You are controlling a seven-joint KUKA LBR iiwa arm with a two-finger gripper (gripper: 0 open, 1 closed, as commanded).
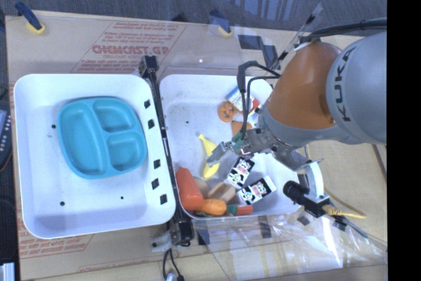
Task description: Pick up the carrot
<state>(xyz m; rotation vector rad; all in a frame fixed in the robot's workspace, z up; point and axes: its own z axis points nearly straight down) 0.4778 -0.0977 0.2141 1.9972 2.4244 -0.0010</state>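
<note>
Carrot lies in the right bin, against its near-left wall, pointing roughly along that wall, down by the near corner. Just beside its lower end I see a smaller orange piece and a tan block, all bunched together along the near edge. Two black-and-white cow-patterned boxes sit close to the right of that cluster, one just above the other. A yellow banana-shaped toy rests further up toward the middle of the bin, and a small orange round item sits near the far side.

From my seat, the arm comes in from the right and hangs over the right half of this bin, its orange band covering much of the far-right corner. The jaws are low over the bin, near the yellow toy and apart from the carrot; I cannot tell from this angle whether they are spread or closed, and I see nothing clearly between them.

The left bin holds a blue divided tray lying flat. Both bins sit on the worktop, which is covered in brown printed cardboard.
</note>
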